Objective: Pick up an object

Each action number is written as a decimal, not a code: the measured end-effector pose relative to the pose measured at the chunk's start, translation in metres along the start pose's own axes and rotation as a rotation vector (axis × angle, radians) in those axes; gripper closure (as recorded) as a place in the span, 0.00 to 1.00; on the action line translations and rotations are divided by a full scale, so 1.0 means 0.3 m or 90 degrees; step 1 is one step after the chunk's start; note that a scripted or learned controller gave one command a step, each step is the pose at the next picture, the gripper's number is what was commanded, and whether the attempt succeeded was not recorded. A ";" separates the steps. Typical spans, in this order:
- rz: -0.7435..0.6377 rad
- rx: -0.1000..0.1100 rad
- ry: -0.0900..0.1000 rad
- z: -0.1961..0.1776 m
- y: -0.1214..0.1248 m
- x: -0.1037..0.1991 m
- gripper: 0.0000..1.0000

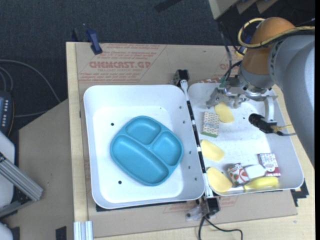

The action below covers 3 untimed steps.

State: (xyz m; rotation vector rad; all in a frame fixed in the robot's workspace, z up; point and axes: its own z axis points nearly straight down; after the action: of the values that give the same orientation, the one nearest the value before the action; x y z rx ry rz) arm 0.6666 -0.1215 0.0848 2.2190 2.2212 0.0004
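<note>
the tool (227,98) hangs in the upper right of the frame, grip state i cannot tell, with a yellow piece (224,113) just below it.

- This looks like a robot lab or test room.
- A big grey robot arm (295,59) with an orange band reaches over a bench (125,64) made of board.
- Two white bins (95,104) sit side by side on it.
- Wires (30,79) lie on the dark carpet floor (100,9).
</note>
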 end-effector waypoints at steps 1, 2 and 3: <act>-0.001 -0.002 -0.001 -0.036 0.003 0.002 1.00; -0.001 -0.002 -0.001 -0.036 0.003 0.002 0.00; 0.000 0.002 0.001 0.000 -0.030 0.024 0.00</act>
State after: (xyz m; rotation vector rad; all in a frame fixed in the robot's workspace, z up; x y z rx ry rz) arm 0.6576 -0.1144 0.0846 2.2216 2.2234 -0.0019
